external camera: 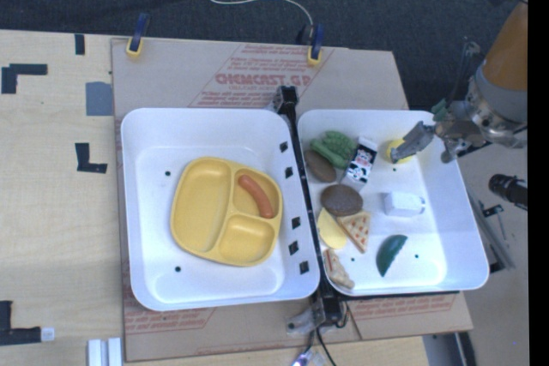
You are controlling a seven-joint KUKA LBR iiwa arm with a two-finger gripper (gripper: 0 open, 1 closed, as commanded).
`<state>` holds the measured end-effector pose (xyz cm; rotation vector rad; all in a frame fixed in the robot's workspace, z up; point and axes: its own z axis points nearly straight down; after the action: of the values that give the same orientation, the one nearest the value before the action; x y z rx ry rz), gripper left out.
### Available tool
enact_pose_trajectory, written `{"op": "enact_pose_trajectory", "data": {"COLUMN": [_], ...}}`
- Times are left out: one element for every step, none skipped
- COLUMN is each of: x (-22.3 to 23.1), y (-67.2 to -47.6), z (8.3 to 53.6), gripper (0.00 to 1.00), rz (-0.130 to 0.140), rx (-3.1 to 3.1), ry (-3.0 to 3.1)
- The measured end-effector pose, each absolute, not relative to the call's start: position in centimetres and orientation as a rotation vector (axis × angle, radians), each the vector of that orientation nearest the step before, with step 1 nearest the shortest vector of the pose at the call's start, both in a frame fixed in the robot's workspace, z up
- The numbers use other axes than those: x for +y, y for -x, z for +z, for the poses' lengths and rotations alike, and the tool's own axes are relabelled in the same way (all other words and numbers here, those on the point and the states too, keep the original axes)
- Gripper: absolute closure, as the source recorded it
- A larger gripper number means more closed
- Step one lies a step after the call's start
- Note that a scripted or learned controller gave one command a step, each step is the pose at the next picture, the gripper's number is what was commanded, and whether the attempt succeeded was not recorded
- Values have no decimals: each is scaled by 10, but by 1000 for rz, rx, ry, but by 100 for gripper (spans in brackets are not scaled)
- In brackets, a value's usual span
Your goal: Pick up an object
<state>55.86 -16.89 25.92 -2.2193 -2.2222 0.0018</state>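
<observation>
Two shallow white bins are sitting side by side on a brown cardboard sheet (257,81) that is lying on the desk (51,184), and the sheet is showing faded red writing that is too blurry to read. The left bin (146,270) is smooth and shiny, and it is holding a round yellow plate (202,210) with three sections. A small orange-red sausage (258,195) is lying in one section of the plate. The right bin (455,261) is holding many toy foods. A bumpy green vegetable (336,147) is lying near the top left, just beside a tiny black and white carton (363,163) whose label is too small to read. A round brown patty (342,201) is sitting below them, and a yellow cheese wedge (330,230) is touching a flat triangle slice (356,229). A small white block (402,203) is lying near the middle, and a dark green curved piece (390,253) is lying lower down. A yellow piece (396,151) is sitting near the top of this bin. The end effector (433,141) is reaching in from the right, with one grey finger (415,138) pointing at the yellow piece, just beside it. I cannot tell how wide the end effector is standing or if it is gripping anything.
</observation>
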Motion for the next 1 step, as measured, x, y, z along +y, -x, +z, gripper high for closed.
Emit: {"op": "enact_pose_trajectory", "data": {"x": [-164], "y": [-511], "z": [157], "gripper": [0], "rz": [10], "rx": [-2212], "ry": [2214]}}
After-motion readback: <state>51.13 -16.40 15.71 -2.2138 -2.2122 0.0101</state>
